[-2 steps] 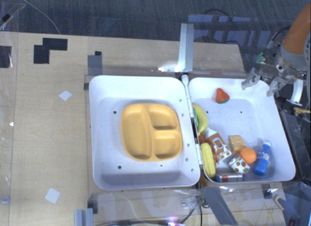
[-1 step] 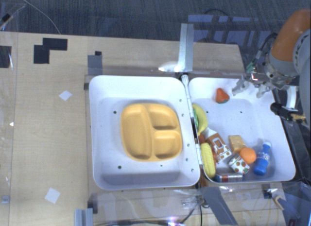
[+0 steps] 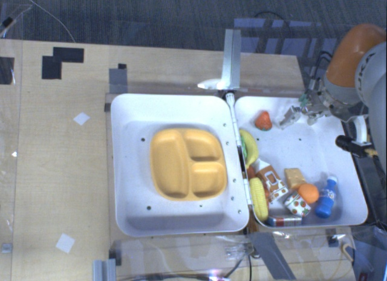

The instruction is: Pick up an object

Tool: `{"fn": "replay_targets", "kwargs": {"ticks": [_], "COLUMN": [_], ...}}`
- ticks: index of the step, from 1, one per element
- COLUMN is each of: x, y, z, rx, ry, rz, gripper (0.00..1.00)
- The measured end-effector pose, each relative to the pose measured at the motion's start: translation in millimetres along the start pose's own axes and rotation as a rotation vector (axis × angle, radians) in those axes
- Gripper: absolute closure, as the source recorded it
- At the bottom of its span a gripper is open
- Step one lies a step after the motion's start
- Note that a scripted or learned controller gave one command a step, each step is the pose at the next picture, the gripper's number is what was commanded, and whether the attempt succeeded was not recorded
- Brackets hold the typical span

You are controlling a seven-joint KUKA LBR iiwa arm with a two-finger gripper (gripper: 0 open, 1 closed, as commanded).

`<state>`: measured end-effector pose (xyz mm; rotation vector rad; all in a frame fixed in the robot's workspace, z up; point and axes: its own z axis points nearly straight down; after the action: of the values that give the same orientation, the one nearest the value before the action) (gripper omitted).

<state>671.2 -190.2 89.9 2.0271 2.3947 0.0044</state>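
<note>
My gripper (image 3: 289, 117) hangs over the far part of the right bin (image 3: 338, 147), its fingers pointing left with a small gap between them and nothing in it. A red strawberry toy (image 3: 263, 120) lies just left of the fingertips, apart from them. Along the bin's left wall lie a banana (image 3: 248, 145) and a corn cob (image 3: 258, 193). Near the front sit a tan block (image 3: 294, 177), an orange ball (image 3: 308, 193), a blue bottle (image 3: 326, 200), a patterned carton (image 3: 274, 184), a small patterned cube (image 3: 295, 203) and a marker (image 3: 284, 220).
The left bin (image 3: 130, 153) holds a yellow divided tray (image 3: 187, 164). A metal post (image 3: 232, 62) rises behind the seam between the bins. The arm's orange band (image 3: 354, 53) fills the upper right. Bare bin floor lies in the middle of the right bin.
</note>
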Motion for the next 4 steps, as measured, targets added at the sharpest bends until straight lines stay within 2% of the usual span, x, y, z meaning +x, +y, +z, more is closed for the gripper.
{"fn": "replay_targets", "kwargs": {"ticks": [1, 2, 3, 4], "x": [0.6, 72.0, 70.8, 99.2], "y": [4.2, -9.4, -9.4, 7.5], "z": [-14.5, -91.8, -101.1, -81.4], "rx": [-0.013, -0.011, -0.011, 0.0], "ry": [-0.007, -0.001, -0.002, 0.002], "rz": [-0.007, -0.005, -0.006, 0.018], "gripper": [1.0, 1.0, 1.0, 1.0]}}
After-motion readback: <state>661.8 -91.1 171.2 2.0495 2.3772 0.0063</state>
